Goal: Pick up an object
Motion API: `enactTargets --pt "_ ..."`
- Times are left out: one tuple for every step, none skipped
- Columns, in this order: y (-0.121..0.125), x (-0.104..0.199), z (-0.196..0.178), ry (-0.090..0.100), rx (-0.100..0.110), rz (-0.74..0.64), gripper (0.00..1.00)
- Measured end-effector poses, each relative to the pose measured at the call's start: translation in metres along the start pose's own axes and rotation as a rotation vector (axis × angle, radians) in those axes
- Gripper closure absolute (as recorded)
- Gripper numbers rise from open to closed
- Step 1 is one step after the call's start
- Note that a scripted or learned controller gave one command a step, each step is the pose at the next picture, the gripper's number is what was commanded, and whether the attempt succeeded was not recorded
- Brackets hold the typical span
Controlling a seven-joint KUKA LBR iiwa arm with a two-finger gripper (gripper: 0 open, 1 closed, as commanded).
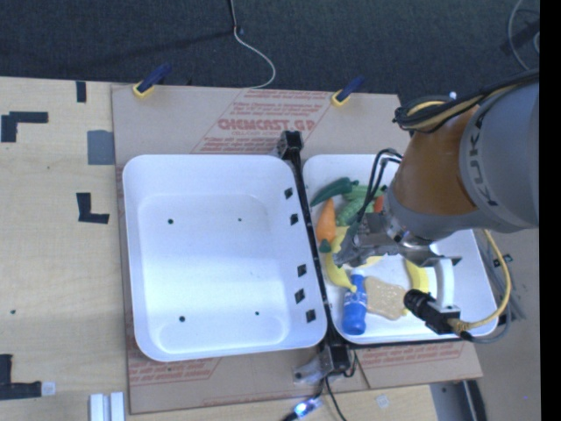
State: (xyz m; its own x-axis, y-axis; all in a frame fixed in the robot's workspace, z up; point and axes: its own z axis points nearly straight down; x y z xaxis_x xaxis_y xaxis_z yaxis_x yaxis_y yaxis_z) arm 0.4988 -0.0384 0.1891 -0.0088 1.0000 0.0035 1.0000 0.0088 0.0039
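Our arm reaches down into the right bin, and our jaws hang low over a small heap of toys there. We cannot tell if the jaws are wide or closed (the wrist hides too much of them), and we see nothing caught between them.

The toys are packed against the wall between the bins, so we think we came down at this spot because most of them sit here. Just below the jaws lies a blue bottle, and beside it a tan flat piece. A yellow banana shape curls right by the jaws on the wall side. An orange carrot shape and some green toys lie just past the jaws, farther up the bin.

The left bin sits across the wall from the jaws. We guess the pick has not happened yet, and the crowding could make a clean grab hard.
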Motion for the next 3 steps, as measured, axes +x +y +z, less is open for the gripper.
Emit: enactTargets --pt "0.06 0.047 -0.049 -0.003 -0.002 0.001 1.0" --pt "0.109 0.116 -0.176 0.0 -0.012 -0.002 1.0" --pt "0.152 0.159 -0.354 -0.001 -0.014 0.002 1.0"
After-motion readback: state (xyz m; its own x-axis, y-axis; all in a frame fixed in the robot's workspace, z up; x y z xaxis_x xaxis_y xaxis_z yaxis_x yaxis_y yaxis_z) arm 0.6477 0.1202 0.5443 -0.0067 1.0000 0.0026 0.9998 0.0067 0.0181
